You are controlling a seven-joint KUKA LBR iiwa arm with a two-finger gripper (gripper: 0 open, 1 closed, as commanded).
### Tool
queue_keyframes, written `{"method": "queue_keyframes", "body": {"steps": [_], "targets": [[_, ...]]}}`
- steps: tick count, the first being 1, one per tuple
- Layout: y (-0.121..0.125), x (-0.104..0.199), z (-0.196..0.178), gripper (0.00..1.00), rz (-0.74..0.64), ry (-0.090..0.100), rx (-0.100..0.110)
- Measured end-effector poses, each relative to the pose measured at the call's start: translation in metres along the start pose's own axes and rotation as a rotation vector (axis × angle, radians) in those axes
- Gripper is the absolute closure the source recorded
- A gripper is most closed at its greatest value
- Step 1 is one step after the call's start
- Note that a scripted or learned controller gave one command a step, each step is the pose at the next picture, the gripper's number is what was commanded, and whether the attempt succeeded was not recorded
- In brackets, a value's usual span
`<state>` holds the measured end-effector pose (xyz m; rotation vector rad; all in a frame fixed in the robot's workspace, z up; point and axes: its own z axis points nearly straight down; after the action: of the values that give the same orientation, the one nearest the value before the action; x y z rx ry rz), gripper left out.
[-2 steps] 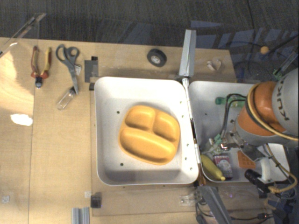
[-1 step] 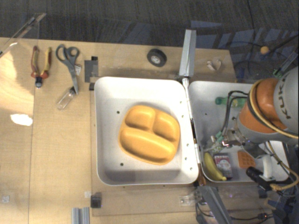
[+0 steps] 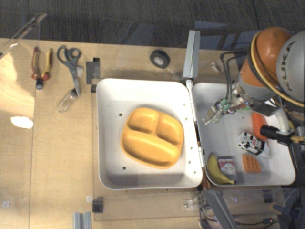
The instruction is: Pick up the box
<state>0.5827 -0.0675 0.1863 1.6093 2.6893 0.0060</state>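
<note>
The small box (image 3: 227, 166) beside the banana (image 3: 217, 171) looks light and stiff; grip its long sides. The gripper (image 3: 217, 113): state unclear.

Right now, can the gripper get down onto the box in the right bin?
Probably yes. The box lies flat near the front wall of the right bin with its top uncovered. The banana presses against its left side, so a grasp there looks tight. The gripper hangs further back.
</note>
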Motion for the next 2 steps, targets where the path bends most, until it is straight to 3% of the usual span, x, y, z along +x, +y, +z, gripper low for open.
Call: {"method": "queue_keyframes", "body": {"steps": [1,2], "targets": [[0.044,0.068,0.001,1.0,0.454,0.002,0.004],[0.098,0.016,0.003,1.0,0.45,0.001,0.006]]}}
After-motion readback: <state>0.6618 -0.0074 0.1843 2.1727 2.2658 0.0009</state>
